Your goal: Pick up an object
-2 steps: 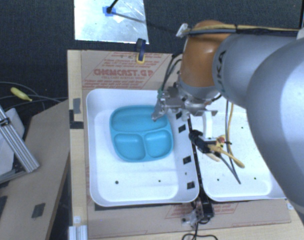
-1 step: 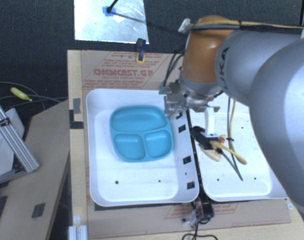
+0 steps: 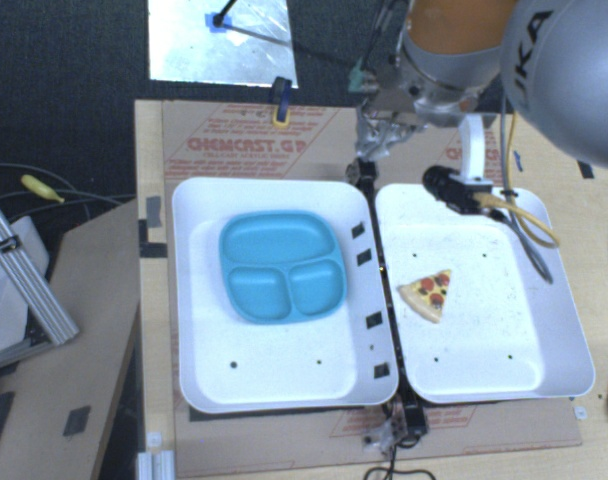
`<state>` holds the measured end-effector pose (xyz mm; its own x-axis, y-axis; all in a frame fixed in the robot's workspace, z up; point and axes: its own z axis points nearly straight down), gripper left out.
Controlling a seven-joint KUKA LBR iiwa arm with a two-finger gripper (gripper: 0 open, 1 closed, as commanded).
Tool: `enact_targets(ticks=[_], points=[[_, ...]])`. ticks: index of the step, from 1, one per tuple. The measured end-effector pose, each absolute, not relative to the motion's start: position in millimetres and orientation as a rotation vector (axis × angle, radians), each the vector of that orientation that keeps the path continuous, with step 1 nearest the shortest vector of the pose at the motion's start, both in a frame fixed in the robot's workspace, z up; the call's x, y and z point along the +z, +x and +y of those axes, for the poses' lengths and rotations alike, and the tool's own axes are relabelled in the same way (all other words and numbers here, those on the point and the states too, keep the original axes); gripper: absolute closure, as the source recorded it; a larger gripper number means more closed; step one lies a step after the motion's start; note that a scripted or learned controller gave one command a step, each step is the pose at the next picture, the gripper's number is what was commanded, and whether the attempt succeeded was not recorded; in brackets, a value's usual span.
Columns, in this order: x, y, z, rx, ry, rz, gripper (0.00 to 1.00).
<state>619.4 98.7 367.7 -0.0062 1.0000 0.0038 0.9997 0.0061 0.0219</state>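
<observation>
Pizza slice (image 3: pixel 428 294), toy, lies flat mid-floor of the right bin (image 3: pixel 544 368), tip toward the divider. Looks light, rigid plastic, thin and low; probably slippery, best pinched across the narrow width near the crust. Jaws (image 3: pixel 377 146) hang over the bins' far rim, above the divider, well apart from the slice; cannot tell their state. Blue divided plate (image 3: pixel 282 265) sits in the left bin (image 3: pixel 199 368).

A light-blue divided plate (image 3: pixel 282 266) lies in one white bin (image 3: pixel 199 368); in the other white bin (image 3: pixel 544 358), a toy pizza slice (image 3: pixel 428 294) shows tan crust, yellow cheese and red rounds. The grey arm (image 3: pixel 569 48) wears an orange band (image 3: pixel 454 8). Red lettering marks the tan bench (image 3: pixel 246 140).
</observation>
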Motion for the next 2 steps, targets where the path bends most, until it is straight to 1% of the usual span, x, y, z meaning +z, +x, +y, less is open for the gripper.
enact_targets(ticks=[1,2], points=[[545,634.9,166,0.03,2.203,2.225,1.0],[519,636.7,239,0.003,2.211,2.234,1.0]])
